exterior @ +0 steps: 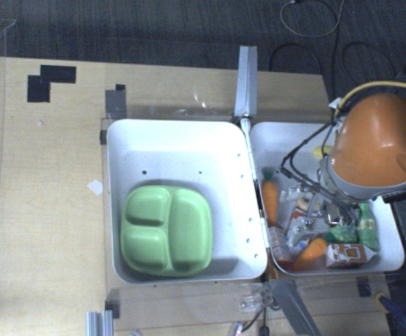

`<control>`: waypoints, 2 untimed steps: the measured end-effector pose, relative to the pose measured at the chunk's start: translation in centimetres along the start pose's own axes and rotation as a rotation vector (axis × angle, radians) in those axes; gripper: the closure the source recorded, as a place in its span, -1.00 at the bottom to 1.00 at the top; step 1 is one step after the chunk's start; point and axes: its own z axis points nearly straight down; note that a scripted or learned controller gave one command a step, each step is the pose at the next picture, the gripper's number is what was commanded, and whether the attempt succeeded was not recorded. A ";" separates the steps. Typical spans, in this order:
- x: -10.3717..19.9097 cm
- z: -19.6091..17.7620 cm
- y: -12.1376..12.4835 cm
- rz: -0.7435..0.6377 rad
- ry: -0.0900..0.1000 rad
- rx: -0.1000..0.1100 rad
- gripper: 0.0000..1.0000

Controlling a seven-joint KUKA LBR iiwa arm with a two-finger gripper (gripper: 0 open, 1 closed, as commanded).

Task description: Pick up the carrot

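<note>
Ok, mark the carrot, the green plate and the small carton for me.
carrot [269,200]: camera view, middle of its orange body, by the right bin's left wall.
green plate [166,229]: camera view, central divider ridge, in the left bin.
small carton [346,256]: camera view, its top face.

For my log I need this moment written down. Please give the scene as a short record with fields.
left bin: holds a green divided plate
right bin: holds a carrot near its left wall, an orange item and a small carton near its front edge
arm: over the right bin
gripper: low among the items, to the right of the carrot
carrot status: lying in the bin, not lifted
</note>
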 end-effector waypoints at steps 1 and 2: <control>0.3 0.0 4.5 -0.204 0.001 -0.001 -1.00; -1.3 -0.4 -1.8 -0.296 0.000 0.000 -1.00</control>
